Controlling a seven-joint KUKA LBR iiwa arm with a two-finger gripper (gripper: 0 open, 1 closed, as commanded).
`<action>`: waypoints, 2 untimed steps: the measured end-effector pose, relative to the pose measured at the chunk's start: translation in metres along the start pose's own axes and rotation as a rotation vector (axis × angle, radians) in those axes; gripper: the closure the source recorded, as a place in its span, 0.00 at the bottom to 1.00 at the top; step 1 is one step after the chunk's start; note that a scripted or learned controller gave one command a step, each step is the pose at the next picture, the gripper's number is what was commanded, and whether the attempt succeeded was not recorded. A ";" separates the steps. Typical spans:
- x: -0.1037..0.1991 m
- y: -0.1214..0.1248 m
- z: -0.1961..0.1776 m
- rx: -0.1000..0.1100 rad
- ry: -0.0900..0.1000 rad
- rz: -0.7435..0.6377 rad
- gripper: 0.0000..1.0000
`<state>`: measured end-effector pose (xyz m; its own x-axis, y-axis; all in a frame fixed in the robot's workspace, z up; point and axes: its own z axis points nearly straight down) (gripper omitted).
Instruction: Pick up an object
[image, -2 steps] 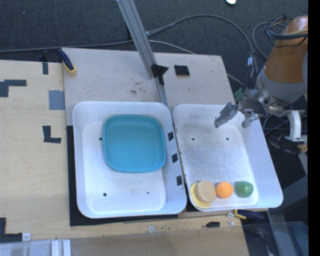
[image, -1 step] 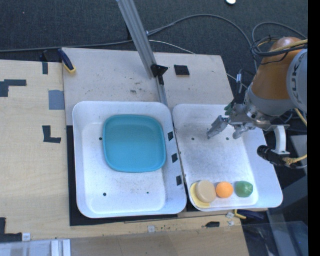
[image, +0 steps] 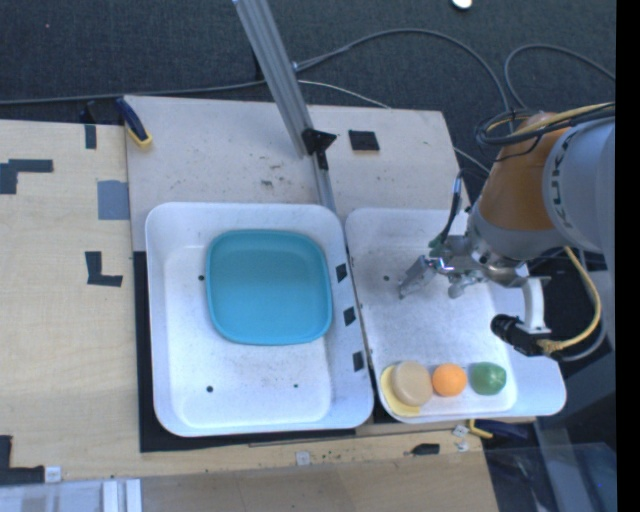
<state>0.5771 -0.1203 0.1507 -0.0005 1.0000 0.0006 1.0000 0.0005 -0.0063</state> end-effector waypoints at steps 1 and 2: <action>-0.002 -0.002 0.060 -0.006 -0.001 0.000 0.00; -0.002 -0.001 0.049 -0.007 -0.001 0.000 1.00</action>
